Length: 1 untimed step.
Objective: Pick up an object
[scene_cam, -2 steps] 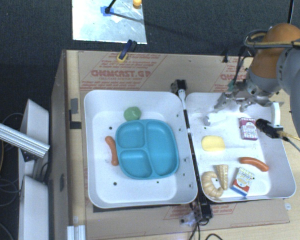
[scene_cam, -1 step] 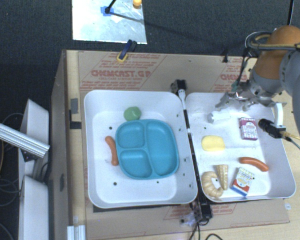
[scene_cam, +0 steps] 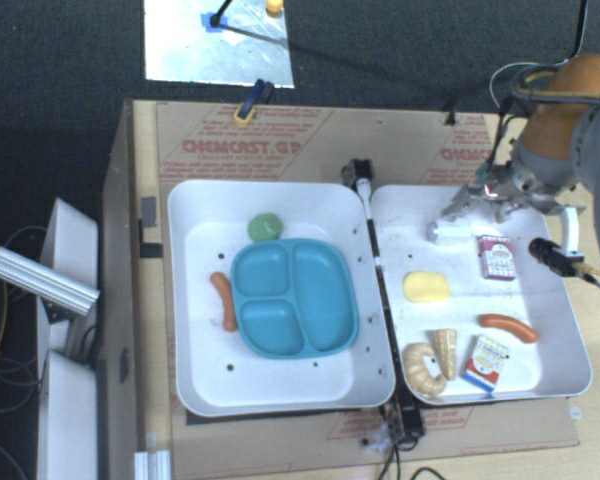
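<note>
End effector (scene_cam: 460, 211) poised over the back of the right bin (scene_cam: 570, 368), fingers spread apart with nothing between them. Left to right on the counter (scene_cam: 280, 143): the left bin (scene_cam: 195, 388) holds a sausage (scene_cam: 223, 301) just beside a blue divided tray (scene_cam: 294, 298), with a green round object (scene_cam: 265, 227) at the tray's back edge. The right bin holds a yellow block (scene_cam: 426, 287), a croissant (scene_cam: 423, 367) touching a cone-shaped piece (scene_cam: 445, 352), a small red-and-white carton (scene_cam: 487, 361), a dark red packet (scene_cam: 497, 258) and a second sausage (scene_cam: 507, 327), all apart from the end effector.
</note>
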{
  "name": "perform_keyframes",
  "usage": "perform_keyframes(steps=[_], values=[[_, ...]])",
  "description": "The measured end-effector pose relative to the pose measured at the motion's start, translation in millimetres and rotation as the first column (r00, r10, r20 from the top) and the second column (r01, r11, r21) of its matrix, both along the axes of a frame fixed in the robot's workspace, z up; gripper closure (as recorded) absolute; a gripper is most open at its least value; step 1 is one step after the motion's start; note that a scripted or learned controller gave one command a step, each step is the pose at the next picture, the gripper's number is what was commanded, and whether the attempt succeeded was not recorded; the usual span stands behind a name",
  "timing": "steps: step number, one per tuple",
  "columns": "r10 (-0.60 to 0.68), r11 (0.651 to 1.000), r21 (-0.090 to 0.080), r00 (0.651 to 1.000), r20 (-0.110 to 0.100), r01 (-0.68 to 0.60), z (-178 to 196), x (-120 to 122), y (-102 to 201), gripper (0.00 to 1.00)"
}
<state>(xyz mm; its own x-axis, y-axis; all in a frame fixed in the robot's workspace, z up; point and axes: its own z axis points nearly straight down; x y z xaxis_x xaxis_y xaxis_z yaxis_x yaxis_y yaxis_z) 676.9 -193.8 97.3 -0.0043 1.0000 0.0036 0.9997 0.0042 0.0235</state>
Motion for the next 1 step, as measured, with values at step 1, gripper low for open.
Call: perform_keyframes(steps=[1], values=[[0.000, 1.000, -0.003, 1.000, 0.006, 0.000, 0.2, -6.4, -9.7, 0.00]])
